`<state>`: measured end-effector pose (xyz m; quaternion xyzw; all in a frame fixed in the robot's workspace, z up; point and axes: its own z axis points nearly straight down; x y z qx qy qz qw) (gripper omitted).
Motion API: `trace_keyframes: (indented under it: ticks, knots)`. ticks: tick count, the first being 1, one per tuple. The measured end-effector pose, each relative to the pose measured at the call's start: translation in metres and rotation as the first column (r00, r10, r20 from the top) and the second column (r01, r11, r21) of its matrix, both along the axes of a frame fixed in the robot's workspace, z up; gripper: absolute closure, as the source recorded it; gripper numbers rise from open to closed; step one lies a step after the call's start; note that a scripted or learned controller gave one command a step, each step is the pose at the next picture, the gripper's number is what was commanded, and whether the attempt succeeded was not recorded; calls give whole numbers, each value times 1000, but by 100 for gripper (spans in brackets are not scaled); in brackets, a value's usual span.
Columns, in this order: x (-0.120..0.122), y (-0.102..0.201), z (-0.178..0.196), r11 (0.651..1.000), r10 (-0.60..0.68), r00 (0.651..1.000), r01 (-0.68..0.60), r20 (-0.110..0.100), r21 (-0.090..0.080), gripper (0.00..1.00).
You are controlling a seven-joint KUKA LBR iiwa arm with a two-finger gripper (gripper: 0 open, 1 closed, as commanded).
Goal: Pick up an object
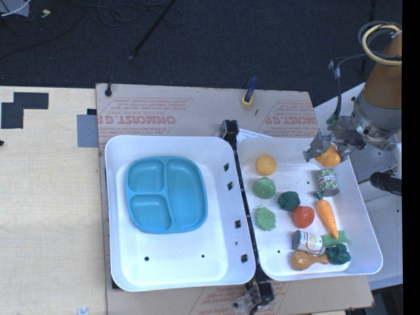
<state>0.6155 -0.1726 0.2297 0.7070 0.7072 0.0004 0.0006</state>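
Two shallow white bins sit side by side on the bench, and the grey arm's gripper [326, 151] hangs over the top right edge of the right white bin [367, 231], clenched on a small orange toy piece [329, 157]. The toy could slip and drop, because just its edge looks pinched. Toys crowd underneath, but the left white bin [118, 202] has open room around its blue plastic divided plate [166, 195].

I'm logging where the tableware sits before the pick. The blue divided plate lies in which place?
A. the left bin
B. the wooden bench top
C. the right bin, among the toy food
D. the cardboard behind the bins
A: the blue divided plate lies flat inside the left bin; the toy food sits in the right bin.
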Motion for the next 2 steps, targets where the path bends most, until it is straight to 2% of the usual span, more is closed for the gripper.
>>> trace_keyframes:
  ticks: [1,2]
  knots:
    - [-15,56,-4,1000,3,1000,-3,-6,3,100]
    - [-14,109,-14,1000,4,1000,-4,-6,3,100]
